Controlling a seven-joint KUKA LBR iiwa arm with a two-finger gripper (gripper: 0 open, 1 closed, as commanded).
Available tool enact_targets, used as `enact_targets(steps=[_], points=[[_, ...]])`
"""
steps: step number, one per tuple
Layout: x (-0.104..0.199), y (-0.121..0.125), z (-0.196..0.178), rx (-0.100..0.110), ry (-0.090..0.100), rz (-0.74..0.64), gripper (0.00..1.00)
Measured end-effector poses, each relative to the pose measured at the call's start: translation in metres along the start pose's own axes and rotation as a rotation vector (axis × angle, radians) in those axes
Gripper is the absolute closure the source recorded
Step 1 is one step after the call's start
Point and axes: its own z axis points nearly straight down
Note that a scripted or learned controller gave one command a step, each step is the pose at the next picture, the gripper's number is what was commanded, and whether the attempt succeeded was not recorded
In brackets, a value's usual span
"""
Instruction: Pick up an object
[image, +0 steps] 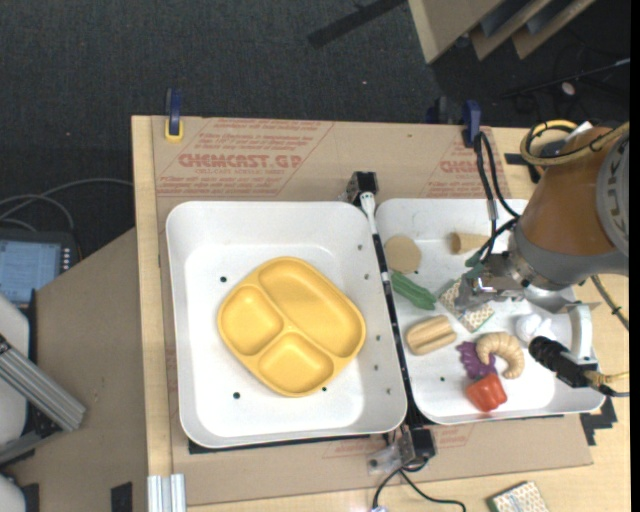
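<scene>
Reached from the right into the right white bin (440, 405); gripper (474, 292) low over a small speckled packet (470, 312) beside a tan bread roll (430, 335). Finger state impossible to tell. Yellow three-compartment plastic tray (290, 325) sat in the left white bin (190, 300).

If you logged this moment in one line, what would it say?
arm: over right bin | claw: low among toy foods, by green piece | yellow tray: left bin | pick: unconfirmed
</scene>
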Motion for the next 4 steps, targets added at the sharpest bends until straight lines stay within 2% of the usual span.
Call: enact_targets(steps=[1,2,3,4], points=[[0.005,-0.008,-0.007,0.007,0.001,0.003,1.0],[0.009,-0.02,0.0,0.011,0.002,0.004,1.0],[-0.041,0.012,-0.093,-0.006,-0.005,0.006,1.0],[-0.033,0.053,0.055,0.005,0.002,0.001,1.0]])
